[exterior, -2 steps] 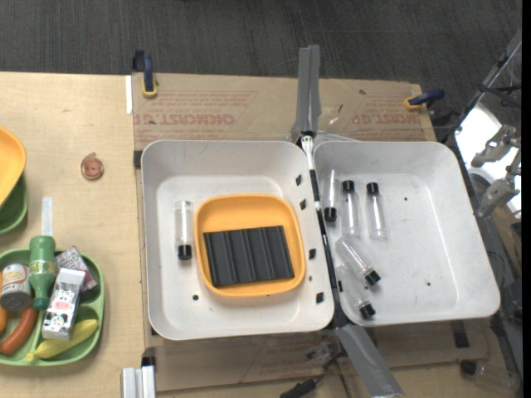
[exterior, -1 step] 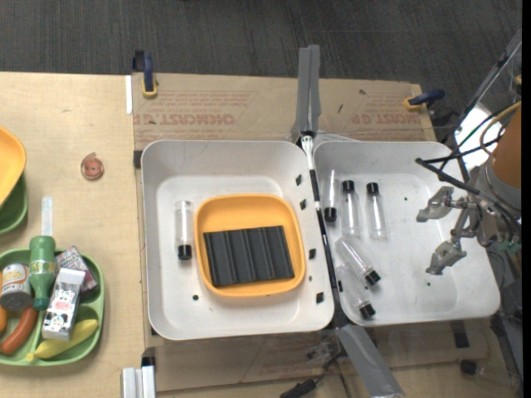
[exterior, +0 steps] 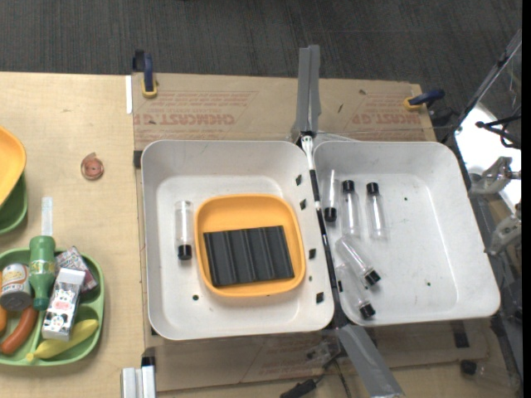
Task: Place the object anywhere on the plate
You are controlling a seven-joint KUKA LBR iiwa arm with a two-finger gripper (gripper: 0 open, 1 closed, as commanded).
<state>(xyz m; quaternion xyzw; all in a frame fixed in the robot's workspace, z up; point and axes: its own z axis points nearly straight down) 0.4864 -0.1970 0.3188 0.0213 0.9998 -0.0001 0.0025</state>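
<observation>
- Left bin (exterior: 158, 222): holds an orange plate (exterior: 249, 202), set roughly central. A black ribbed insert (exterior: 248, 254) lies on the plate and covers most of its floor.
- One clear tube (exterior: 182, 224) lies on the left bin's floor just beside the plate's left rim, apart from it and not on it. It lies lengthwise, its black cap at the near end.
- Right bin (exterior: 440, 222): five further clear tubes with black caps, all in its left half.
  - One, the wall tube (exterior: 329, 193), lies along the left wall, cap towards the near end.
  - Two, the paired tubes (exterior: 362, 210), lie side by side and roughly parallel, caps at the far end.
  - One, the slanted tube (exterior: 355, 261), lies diagonally below them, cap at its lower right.
  - One, the corner tube (exterior: 357, 302), lies near the front-left corner.
- No tube rests on the plate.
- Pincer: open or closed cannot be told.
- Both bins sit on a cardboard sheet (exterior: 216, 110) held by clamps (exterior: 147, 76) at its far edge.
- Tabletop (exterior: 66, 114) to the left carries a green tray (exterior: 79, 338) of toy food, including a green bottle (exterior: 41, 265), and a small pink round item (exterior: 92, 167).
</observation>
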